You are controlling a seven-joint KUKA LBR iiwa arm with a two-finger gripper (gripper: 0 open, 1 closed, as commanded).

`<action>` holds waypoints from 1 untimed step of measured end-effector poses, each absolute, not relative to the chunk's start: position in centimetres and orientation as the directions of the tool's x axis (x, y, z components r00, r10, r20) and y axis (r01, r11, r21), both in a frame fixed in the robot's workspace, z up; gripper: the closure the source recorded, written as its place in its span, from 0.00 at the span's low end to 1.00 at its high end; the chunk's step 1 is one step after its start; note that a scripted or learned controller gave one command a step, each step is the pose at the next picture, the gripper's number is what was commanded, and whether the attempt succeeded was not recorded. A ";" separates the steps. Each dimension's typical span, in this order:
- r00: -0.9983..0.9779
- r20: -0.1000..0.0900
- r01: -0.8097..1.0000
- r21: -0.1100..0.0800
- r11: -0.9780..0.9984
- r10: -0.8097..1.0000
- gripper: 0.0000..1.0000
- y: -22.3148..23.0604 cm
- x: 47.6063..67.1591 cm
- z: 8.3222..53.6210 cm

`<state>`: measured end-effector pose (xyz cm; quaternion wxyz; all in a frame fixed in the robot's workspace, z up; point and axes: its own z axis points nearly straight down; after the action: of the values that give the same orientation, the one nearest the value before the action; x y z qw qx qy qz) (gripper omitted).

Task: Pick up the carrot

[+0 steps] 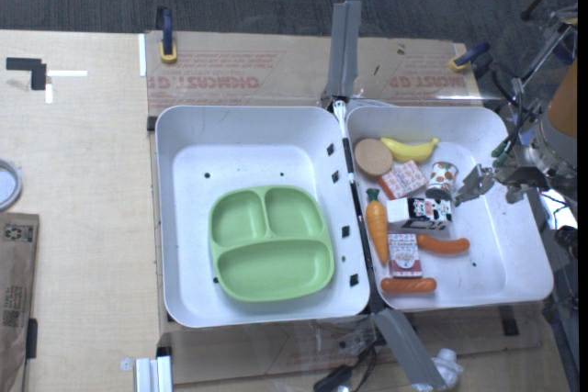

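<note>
**Two bins, one crowded corner**

The carrot (376, 230) lies lengthwise against the right bin's (514, 285) left wall, boxes touching its right side. The bin's right half is bare white floor. The gripper (480, 181) hovers there, reaching in from the right, fingers parted and gripping nothing, well apart from the carrot.

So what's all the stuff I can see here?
bins: 2, white, side by side
divided plate: 1, green, left bin
carrot: 1, orange, right bin, by the divider
banana: 1, yellow, right bin, top
round bun: 1, tan, beside banana
sausages: 2, orange-red, right bin, lower part
small cartons: about 3, red and white, middle
clamps: 2, blue-yellow, board edge
tool: 1, grey, right bin's right side
</note>
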<state>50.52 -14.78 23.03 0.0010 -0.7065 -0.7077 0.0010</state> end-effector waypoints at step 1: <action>-0.085 0.001 0.996 -0.002 0.085 0.996 0.00 -19.4 51.5 16.7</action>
<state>51.51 -19.41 16.68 0.0010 -0.6765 -0.7364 0.0007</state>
